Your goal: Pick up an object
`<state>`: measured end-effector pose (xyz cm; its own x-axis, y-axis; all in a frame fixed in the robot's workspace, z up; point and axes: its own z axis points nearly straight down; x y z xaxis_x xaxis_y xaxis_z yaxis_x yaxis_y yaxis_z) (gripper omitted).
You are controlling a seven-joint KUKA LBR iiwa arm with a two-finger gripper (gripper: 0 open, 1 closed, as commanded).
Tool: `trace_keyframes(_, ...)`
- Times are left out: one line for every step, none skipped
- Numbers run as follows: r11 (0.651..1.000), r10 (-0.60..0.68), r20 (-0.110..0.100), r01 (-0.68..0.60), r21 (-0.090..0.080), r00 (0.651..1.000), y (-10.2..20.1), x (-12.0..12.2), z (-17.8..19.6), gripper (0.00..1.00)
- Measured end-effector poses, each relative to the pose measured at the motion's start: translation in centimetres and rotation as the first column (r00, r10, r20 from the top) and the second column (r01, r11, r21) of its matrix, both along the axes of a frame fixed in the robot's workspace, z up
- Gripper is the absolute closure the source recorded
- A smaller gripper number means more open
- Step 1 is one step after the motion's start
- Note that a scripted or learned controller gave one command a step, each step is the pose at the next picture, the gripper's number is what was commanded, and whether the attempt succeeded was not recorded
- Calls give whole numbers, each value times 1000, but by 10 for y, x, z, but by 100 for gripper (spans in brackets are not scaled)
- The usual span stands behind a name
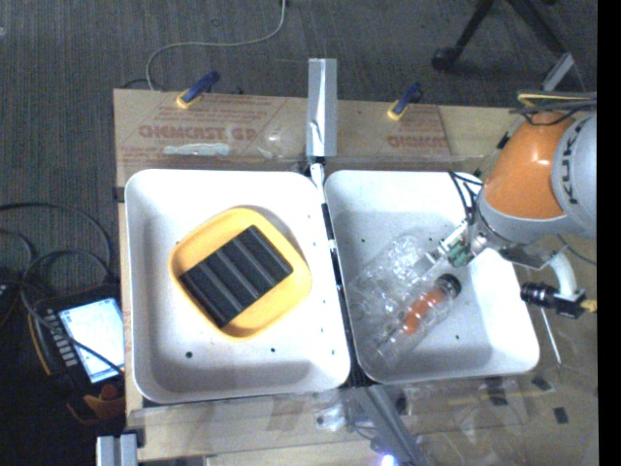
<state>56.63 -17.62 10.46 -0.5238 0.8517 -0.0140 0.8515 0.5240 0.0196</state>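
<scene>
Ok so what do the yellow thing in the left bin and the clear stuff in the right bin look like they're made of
The yellow tray looks like smooth moulded plastic, evenly coloured with rounded edges; its black ribbed insert seems matte, maybe rubber or plastic. The clear bottle looks like thin transparent plastic: the bin floor shows through, with bright glints. The crumpled clear packaging beside it appears similar.

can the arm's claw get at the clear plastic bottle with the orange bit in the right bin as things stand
Probably yes. The clear plastic bottle with the orange band lies uncovered in the right white bin, with crinkled clear plastic only beside it, and the claw sits just above its dark cap.
</scene>
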Motion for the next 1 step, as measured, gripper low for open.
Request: trace_keyframes(998,-59,-20,59,2,998,-20,-24,-7,0)
